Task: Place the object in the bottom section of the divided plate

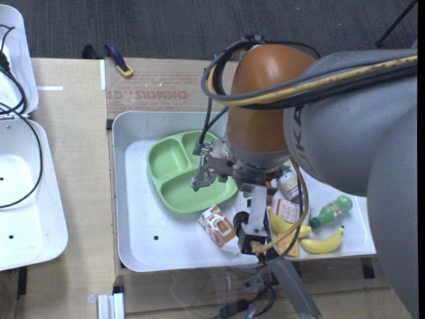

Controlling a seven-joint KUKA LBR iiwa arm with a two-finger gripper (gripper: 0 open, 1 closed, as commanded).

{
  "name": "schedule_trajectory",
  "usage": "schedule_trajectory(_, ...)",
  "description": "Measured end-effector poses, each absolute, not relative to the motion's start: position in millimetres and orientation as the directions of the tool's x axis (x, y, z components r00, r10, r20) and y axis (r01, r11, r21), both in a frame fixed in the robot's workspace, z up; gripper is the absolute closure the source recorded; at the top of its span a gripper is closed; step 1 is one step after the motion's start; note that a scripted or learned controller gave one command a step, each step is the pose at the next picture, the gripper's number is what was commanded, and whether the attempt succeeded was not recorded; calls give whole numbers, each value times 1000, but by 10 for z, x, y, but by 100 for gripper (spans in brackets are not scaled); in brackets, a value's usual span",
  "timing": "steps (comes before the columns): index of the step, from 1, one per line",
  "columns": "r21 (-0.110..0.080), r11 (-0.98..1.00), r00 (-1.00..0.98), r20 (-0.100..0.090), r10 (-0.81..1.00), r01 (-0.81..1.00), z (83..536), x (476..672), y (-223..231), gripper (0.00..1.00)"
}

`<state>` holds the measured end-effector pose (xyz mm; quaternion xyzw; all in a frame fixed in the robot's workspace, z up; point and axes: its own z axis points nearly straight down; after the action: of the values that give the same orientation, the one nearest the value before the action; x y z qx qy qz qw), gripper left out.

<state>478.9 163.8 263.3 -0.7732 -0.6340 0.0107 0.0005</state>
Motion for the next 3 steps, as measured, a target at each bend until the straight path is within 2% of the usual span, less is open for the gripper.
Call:
schedule_trajectory(1, -21, -195, 195, -24, 981, 981, 2683, 4799, 1626, 100)
schedule_trajectory(2, -21, -196, 195, -24, 980, 980, 2683, 4799, 1627, 0)
schedule_trajectory(3, -29, -196, 195, -33, 980, 980, 2726, 4808, 1612, 100)
